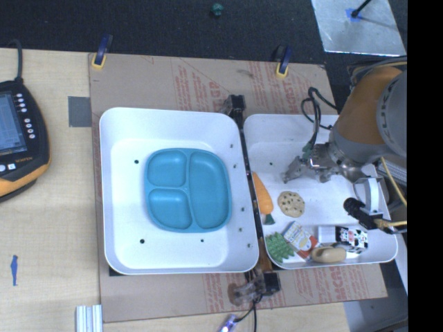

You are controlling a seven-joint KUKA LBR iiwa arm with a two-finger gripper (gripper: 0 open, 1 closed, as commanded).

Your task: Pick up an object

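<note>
My gripper [306,173] hangs over the middle of the right bin [277,133], open, with nothing between its fingers. A round chocolate-chip cookie [291,203] lies just below it, apart from it. An orange carrot [262,194] lies along the bin's left wall. At the bin's front edge sit a green leafy toy [278,246], a small printed packet [299,236], a tan bread-like piece [328,255] and a black-and-white toy [352,238].
The left bin [118,185] holds a blue divided plate [187,189]. A teach pendant [17,137] rests on the bench at far left. The arm's orange band [370,109] rises over the right bin's far right corner.
</note>
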